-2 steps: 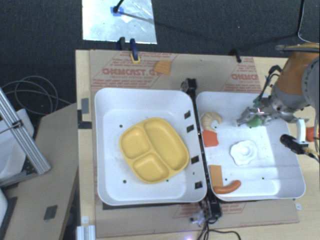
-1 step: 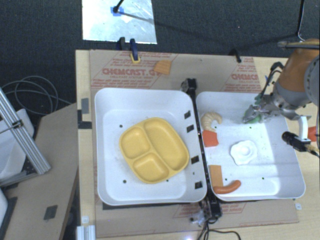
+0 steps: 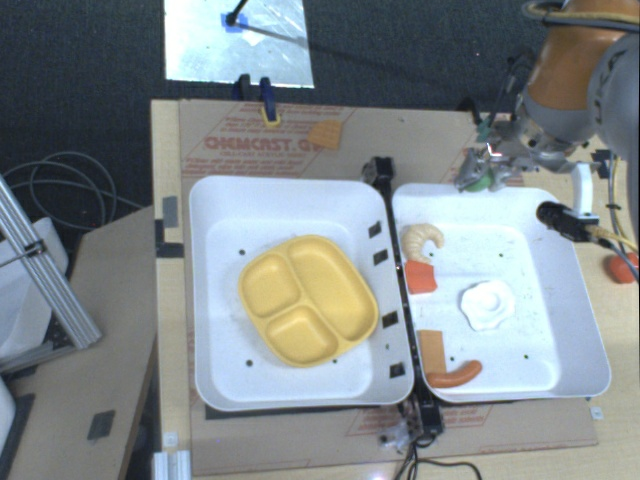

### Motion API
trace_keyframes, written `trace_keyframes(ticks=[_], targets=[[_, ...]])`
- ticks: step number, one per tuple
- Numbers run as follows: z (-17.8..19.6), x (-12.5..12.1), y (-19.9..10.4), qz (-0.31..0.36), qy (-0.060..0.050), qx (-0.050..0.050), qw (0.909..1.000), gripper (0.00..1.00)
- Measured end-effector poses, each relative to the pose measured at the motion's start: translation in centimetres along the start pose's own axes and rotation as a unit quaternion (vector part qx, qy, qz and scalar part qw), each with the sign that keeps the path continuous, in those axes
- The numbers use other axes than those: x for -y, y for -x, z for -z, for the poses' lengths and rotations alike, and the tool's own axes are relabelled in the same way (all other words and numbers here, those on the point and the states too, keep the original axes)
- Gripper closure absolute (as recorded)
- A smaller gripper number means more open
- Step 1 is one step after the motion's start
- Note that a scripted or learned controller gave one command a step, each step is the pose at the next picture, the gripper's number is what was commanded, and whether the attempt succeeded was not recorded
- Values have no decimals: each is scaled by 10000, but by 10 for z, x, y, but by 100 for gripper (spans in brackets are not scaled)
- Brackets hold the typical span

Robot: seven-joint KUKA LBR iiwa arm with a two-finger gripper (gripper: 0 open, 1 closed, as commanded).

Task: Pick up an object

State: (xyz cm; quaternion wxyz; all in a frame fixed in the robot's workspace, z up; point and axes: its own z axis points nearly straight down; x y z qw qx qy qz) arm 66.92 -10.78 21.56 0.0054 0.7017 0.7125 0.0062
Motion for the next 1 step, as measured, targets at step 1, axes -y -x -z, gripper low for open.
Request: trace_keyframes(ticks=[1], targets=[[-2,54,-55,-31,-89,-8,10000,100]])
